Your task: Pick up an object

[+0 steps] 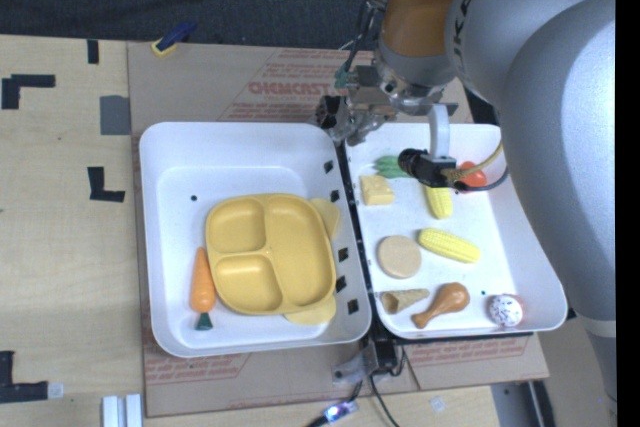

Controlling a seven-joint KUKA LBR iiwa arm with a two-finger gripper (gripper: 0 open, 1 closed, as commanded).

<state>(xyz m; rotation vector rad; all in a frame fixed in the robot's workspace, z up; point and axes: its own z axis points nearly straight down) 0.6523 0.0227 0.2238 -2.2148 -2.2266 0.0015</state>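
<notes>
The pick is not yet made, as I judge it: every object I can count lies in a bin, and nothing shows in the gripper (348,123).

Along the near edge of the right bin (530,255) lie one drumstick (440,303), one speckled ball (504,310) and one tan wedge (404,299). Farther in are one round tan disc (399,256), two corn cobs (448,245) and one cheese block (376,190). Toward its far edge are one green piece (388,165) and one red piece (473,178).

The left bin (160,215) holds one carrot (202,283) by its left wall, one yellow divided plate (270,250), and one flat yellow piece (310,313) tucked under the plate.

The gripper hangs over the far end of the wall between the bins, and I cannot tell whether it is open or closed. Choosing an object, descending and grasping all remain.
</notes>
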